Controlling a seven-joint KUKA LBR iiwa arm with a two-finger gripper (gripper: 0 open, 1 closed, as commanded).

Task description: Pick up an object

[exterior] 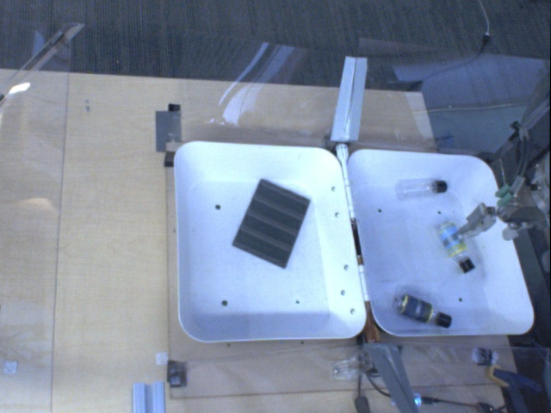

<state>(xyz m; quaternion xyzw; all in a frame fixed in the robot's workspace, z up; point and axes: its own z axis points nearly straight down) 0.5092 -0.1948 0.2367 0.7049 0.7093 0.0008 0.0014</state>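
Bottle (454, 244) under gripper (478, 223) lies slanted, black cap toward lower right.

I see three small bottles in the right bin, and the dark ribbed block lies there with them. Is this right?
Not quite. The camera view shows the dark ribbed block alone in the left bin; the three small bottles are indeed in the right bin.

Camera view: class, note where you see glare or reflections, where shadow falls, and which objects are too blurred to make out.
Camera view: pale reflections streak the bench near its top edge; soft shadow lies along the left bin's lower wall; the dark ridged pad is sharp; the small bottles in the right bin are blurry, labels unreadable.
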